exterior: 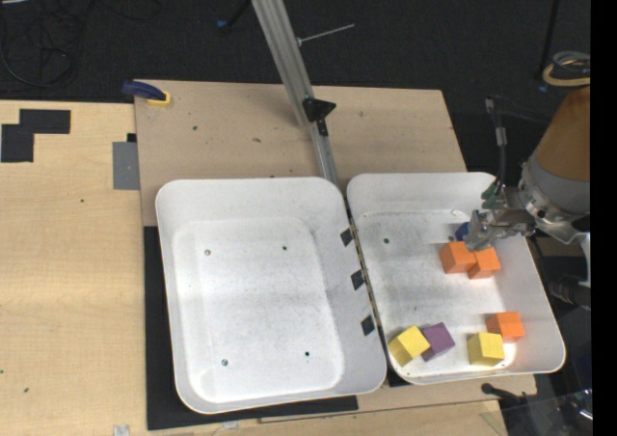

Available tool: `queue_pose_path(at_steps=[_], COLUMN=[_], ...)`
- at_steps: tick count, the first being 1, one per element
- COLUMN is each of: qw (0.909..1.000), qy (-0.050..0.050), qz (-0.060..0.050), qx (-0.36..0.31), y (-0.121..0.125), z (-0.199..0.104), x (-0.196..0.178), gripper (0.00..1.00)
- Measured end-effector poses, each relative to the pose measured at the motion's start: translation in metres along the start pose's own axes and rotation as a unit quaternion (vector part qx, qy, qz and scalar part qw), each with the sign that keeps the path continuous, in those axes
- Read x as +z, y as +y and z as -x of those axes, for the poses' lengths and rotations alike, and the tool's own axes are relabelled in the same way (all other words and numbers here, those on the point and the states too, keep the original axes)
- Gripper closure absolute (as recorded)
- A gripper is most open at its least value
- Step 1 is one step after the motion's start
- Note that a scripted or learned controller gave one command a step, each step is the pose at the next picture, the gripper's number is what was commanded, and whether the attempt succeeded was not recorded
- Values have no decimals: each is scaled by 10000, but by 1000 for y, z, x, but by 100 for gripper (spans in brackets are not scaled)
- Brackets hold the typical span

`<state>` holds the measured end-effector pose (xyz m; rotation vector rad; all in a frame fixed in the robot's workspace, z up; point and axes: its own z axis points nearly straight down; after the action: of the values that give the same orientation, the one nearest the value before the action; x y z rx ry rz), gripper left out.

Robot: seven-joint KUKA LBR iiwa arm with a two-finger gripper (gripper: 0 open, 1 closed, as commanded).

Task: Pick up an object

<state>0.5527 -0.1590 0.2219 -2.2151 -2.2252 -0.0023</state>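
In the right bin (415,203), two orange blocks (458,258) (485,262) lie side by side near the far right wall. My gripper (485,225) hangs just behind and above them, its tip close to the blocks, and nothing visibly hangs from it. A small blue bit (463,230) shows beside the tip. Along the bin's front lie a yellow block (410,342), a purple block (440,338), a second yellow block (485,348) and another orange block (506,326).
The left bin (193,203) sits beside the right one, joined by black clips (355,279). A slanted aluminium bar (289,58) rises behind the bins. A blue and yellow clamp (147,92) lies at the bench's far left corner.
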Motion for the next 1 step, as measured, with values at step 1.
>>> queue_pose_path(at_steps=[1], qw=[10000], qy=[0], qz=[0], qx=[-4], y=[21], z=[-46], x=[-11], gripper=[100])
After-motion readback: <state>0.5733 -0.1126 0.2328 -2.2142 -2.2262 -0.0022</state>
